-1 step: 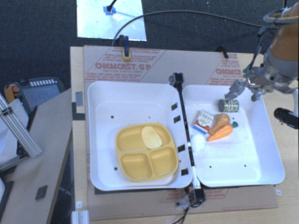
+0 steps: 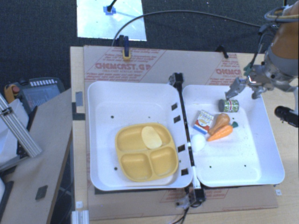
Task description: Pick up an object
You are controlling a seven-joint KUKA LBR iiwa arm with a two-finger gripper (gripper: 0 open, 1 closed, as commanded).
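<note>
Can [image 2: 229,106], small and green-banded, lying on its side near the back of the right bin [image 2: 261,171]: probably light, rigid and smooth, apt to roll, best pinched across its round body. Gripper [image 2: 243,90] hovers just above it, fingers spread, holding nothing. Nearby, a tapered carrot [image 2: 220,133], a small carton [image 2: 203,121] and a white egg [image 2: 198,142]; left bin [image 2: 100,106] holds a yellow divided tray [image 2: 128,164].

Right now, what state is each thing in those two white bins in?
Can: lying on its side, under the fingers.
Carrot: lying flat, touching the small carton.
Egg: resting by the bin divider.
Yellow tray: flat, right way up.
Potato chip: lying in the tray's large compartment.
</note>
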